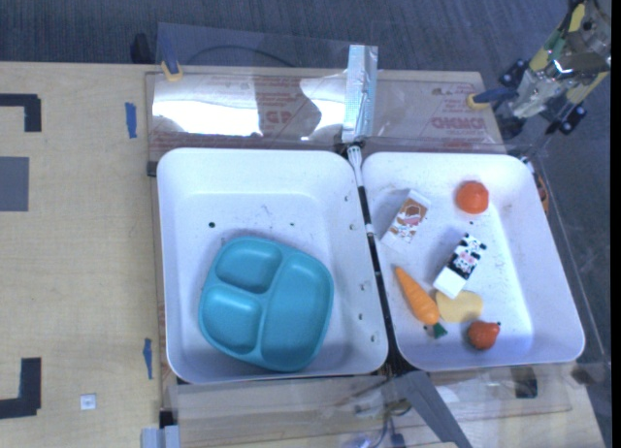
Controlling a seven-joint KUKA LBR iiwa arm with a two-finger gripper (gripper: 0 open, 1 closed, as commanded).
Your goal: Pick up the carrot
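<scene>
Nearest the lens, along the right bin's [558, 272] front edge, a small red-orange fruit [483, 335] sits beside a yellow piece [462, 304]. Just left of them the carrot [418, 297] lies flat on the bin floor, untouched, so in my judgement the pick has not begun. At the top right corner, well apart from the carrot, the gripper [555, 73] hangs outside the bin; I cannot tell how it is set. Red print on the clear sheet [456, 112] behind is too blurred to read.

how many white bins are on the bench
2. The left bin holds a teal divided plate. The right bin holds the carrot and other small items.
</scene>
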